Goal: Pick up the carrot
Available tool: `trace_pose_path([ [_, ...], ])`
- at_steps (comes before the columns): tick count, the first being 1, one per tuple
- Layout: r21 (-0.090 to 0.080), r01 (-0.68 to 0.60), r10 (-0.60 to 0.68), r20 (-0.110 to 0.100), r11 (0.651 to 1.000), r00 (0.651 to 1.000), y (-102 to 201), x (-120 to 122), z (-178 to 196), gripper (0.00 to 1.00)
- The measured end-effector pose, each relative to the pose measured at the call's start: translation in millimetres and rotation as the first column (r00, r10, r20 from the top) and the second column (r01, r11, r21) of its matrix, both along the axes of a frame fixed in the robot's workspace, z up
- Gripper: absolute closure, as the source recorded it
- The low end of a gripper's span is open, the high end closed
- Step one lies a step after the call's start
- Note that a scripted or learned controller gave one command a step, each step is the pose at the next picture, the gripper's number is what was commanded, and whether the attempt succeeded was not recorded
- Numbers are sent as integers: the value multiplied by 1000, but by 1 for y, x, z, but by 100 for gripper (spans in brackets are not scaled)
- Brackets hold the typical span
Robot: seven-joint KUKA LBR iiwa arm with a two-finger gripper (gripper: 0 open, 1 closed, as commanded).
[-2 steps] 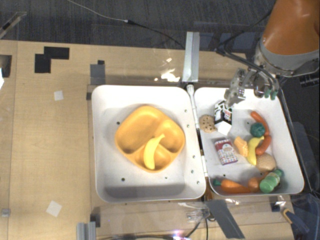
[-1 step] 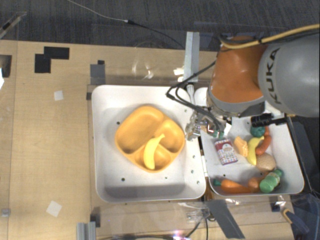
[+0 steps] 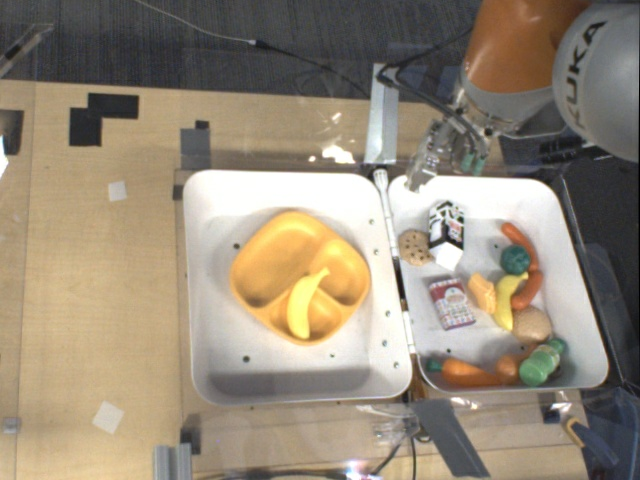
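Pale wooden bench (image 3: 100,298) bearing two shallow white plastic bins side by side, seen from above at a slant. Grey arm with an orange band (image 3: 515,38) enters from the right; its tool (image 3: 440,158) hangs over the far-left corner of the right bin (image 3: 575,258), and whether it is open or closed cannot be told. Left bin (image 3: 205,268) holds a yellow four-part dish (image 3: 295,273) with a yellow banana (image 3: 305,303) lying in it. Right bin is crowded: small black-and-white carton (image 3: 446,230), red card packet (image 3: 452,303), round biscuit (image 3: 413,248), and a cluster of toy foods. Orange carrot with a green top (image 3: 470,372) lies along the near wall of the right bin, well apart from the tool. Risk, as a judgement: the carrot rests against the wall with an orange-and-green piece (image 3: 530,363) just beside its right end, so a descending tool may strike the rim or close on the neighbour instead.
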State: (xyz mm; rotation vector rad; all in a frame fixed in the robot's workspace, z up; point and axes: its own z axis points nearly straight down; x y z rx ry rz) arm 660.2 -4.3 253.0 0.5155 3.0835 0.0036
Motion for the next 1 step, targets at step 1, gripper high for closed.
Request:
trace_pose_path([
  [1, 4, -7, 7, -11, 1000, 1000, 93, -12, -54, 100],
])
